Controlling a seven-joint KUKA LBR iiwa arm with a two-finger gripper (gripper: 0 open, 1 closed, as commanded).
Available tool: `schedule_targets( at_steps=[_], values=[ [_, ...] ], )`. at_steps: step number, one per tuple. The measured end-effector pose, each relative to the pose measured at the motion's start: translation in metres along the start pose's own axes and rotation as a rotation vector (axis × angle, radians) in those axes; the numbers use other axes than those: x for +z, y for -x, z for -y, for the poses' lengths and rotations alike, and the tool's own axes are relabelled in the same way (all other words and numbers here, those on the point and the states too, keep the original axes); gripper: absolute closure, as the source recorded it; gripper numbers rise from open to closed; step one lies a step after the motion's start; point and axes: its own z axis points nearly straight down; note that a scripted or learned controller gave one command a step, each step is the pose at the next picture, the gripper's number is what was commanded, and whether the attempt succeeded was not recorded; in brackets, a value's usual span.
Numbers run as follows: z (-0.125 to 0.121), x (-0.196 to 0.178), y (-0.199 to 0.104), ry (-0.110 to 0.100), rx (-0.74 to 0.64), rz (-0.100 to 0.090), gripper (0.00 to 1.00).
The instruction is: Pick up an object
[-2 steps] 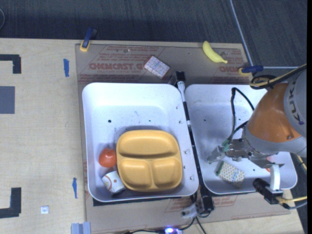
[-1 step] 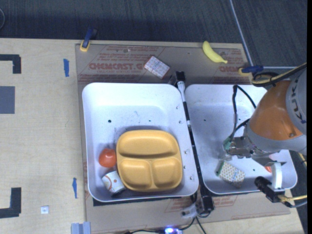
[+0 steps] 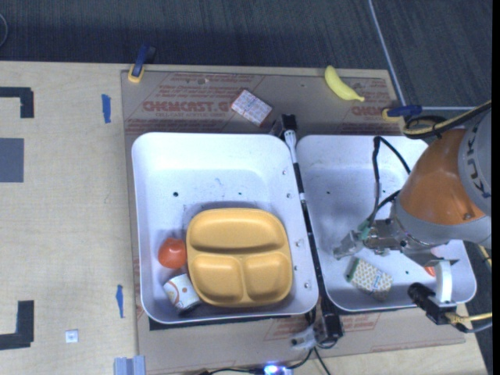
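My gripper hangs low in the right bin, near its front middle, at the end of the grey and orange arm. Just in front of it a small green-and-white patterned pouch lies on the bin floor, close to the gripper; whether they touch I cannot tell. A small orange piece peeks out beside the wrist. In the left bin a yellow compartment tray lies upside up, with a red-orange ball and a small white-and-orange cup-like thing at its left.
Behind the bins, on the brown board, a yellow banana and a small checked card lie outside. The bins' shared wall runs between gripper and tray. Bare floor shows in the back half of both bins.
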Motion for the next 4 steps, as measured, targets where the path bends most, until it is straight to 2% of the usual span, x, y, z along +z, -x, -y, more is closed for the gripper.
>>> schedule_targets(
  at_steps=[1, 2, 3, 4],
  values=[
    [0.003, 0.02, -0.001, -0.009, -0.001, -0.002, 0.0],
    [0.001, 0.01, -0.001, -0.005, -0.001, -0.002, 1.0],
    [0.002, 0.01, -0.001, -0.005, -0.001, -0.002, 0.0],
    [0.003, 0.02, 0.002, -0.01, -0.001, -0.002, 0.0]
  ],
)
